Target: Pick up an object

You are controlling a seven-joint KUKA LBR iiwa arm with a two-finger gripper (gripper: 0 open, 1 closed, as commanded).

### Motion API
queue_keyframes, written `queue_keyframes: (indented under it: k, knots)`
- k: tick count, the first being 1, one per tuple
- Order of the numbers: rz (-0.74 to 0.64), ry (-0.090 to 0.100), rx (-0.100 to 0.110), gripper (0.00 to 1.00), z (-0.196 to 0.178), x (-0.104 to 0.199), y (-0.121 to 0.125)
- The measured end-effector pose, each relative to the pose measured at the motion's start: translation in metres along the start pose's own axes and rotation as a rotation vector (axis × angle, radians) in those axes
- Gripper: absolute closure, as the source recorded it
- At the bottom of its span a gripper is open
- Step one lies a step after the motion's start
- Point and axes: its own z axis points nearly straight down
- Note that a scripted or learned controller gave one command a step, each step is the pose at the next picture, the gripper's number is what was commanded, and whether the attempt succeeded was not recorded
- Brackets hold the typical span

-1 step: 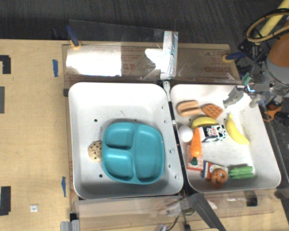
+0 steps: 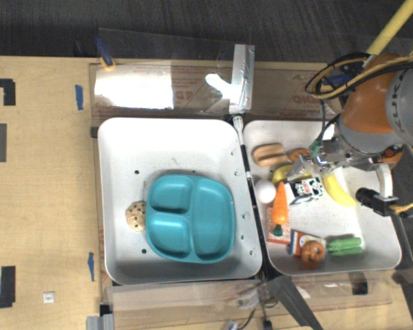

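Observation:
The right bin (image 2: 378, 253) holds several toy foods: a hot dog (image 2: 268, 153) at the back left, a white ball (image 2: 265, 193), an orange carrot (image 2: 281, 205), a yellow banana (image 2: 338, 188), a small black-and-white carton (image 2: 306, 189), a reddish apple (image 2: 314, 252) and a green item (image 2: 344, 245). My gripper (image 2: 316, 158) hangs over the back middle of this bin, just right of the hot dog and above the small carton. The arm's body hides how it stands, and I see nothing held in it.
The left bin (image 2: 117, 143) carries a teal divided plate (image 2: 191, 216) with a cookie (image 2: 135, 215) at its left side. An orange carton (image 2: 294, 240) lies under the apple. Cables loop (image 2: 337, 71) behind the arm. A metal divider (image 2: 242, 81) stands behind the bins.

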Motion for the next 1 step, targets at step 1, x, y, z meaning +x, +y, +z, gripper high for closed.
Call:
queue_keyframes:
  k: [1]
  knots:
    - [0.108, -0.004, -0.009, 0.0, 0.0219, -0.0392, 0.0426]
